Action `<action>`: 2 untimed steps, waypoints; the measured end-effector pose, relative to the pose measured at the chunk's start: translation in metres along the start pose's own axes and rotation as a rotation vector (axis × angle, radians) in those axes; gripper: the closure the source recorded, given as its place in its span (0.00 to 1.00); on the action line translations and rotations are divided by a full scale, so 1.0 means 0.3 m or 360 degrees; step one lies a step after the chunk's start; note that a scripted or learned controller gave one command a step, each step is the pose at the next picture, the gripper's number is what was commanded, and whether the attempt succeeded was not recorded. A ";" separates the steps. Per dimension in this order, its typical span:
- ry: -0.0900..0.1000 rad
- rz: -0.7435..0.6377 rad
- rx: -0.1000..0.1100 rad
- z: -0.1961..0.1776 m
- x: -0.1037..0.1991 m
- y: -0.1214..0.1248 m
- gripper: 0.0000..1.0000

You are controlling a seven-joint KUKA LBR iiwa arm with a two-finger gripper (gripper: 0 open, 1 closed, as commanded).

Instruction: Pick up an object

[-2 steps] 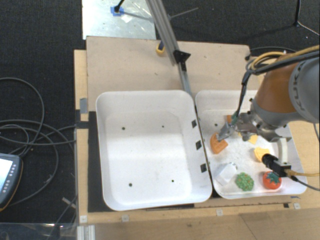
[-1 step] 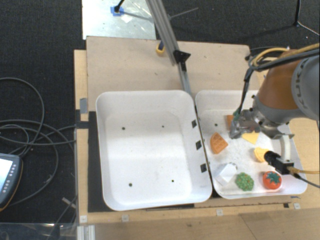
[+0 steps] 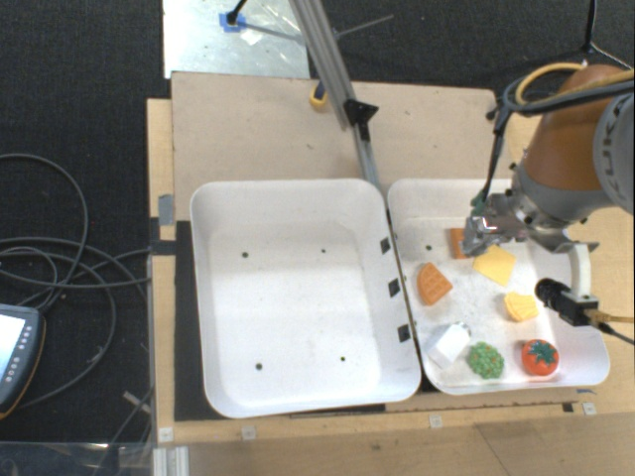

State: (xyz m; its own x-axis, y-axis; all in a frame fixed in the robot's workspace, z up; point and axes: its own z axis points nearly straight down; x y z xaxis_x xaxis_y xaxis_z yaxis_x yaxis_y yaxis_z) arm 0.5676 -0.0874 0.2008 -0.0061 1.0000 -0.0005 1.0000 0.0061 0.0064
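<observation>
Reaching: we are lowering the gripper into the right bin beside an orange block; finger state we cannot tell. Next, closing squarely on it.

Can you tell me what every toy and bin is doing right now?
Left bin: sitting flat on the bench.
Right bin: holds the toys.
Orange block: right beside the gripper.
Yellow wedge: lying loose.
Orange piece: lying loose.
Small yellow piece: lying loose.
White block: lying loose.
Green toy: lying loose.
Red tomato toy: lying loose.
</observation>
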 end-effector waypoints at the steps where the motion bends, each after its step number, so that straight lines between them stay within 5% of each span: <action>1: -0.0001 0.0001 -0.0002 -0.180 -0.001 0.007 1.00; 2: 0.0003 -0.0007 0.0006 -0.199 0.163 0.023 1.00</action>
State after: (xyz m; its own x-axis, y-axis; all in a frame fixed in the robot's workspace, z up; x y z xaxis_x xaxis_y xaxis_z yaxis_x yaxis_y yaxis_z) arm 0.5738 -0.0385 0.2605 -0.0104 0.9999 0.0017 0.9999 0.0104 0.0027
